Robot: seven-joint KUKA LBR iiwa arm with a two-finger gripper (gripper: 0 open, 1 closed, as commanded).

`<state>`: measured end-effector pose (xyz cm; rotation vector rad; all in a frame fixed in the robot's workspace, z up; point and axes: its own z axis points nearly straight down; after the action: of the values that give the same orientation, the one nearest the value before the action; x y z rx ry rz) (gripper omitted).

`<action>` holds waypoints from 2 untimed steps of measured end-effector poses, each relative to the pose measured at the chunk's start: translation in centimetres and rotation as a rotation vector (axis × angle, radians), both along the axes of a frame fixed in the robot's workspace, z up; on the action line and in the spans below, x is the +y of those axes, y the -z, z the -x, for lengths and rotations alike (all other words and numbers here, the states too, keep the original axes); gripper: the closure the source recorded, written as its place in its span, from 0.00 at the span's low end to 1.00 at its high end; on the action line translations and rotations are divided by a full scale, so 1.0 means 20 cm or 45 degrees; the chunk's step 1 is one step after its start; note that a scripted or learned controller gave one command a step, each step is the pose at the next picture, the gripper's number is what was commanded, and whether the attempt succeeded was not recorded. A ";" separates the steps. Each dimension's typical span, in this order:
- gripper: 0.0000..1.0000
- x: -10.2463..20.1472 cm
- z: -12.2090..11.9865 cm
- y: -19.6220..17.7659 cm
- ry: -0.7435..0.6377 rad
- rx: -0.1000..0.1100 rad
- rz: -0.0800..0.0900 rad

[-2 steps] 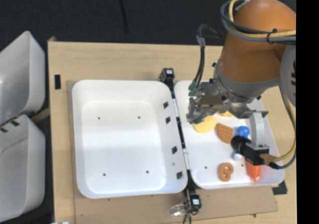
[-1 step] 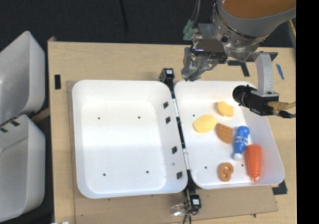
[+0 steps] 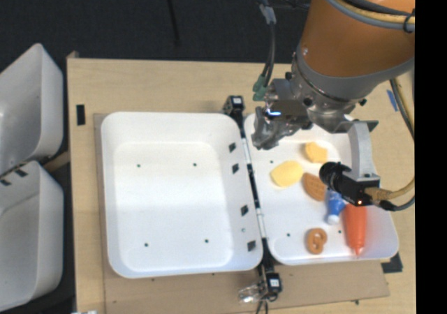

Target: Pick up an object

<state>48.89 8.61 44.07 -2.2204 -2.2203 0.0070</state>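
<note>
Two bins: white and shallow, side by side on my bench; left bin (image 3: 171, 194), right bin (image 3: 283, 229).
Arm: the orange band (image 3: 360, 5) fills the top right of my view, and the gripper (image 3: 269, 130) hangs over the right bin's far left corner.
Gripper state: I cannot tell from here.
Objects: all in the right bin.
Near the gripper: a yellow potato-shaped piece (image 3: 286, 174) and a smaller yellow piece (image 3: 316, 151).
Right side: a brown piece (image 3: 313, 185), a blue-and-white item (image 3: 334, 207), an orange carrot (image 3: 355, 229).
Near edge: a brown pretzel (image 3: 316, 241).
</note>
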 end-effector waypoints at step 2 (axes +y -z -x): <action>1.00 0.21 -0.01 -0.34 -0.004 -0.008 -0.002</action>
<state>49.01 12.75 50.79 -2.2188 -2.2262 -0.0015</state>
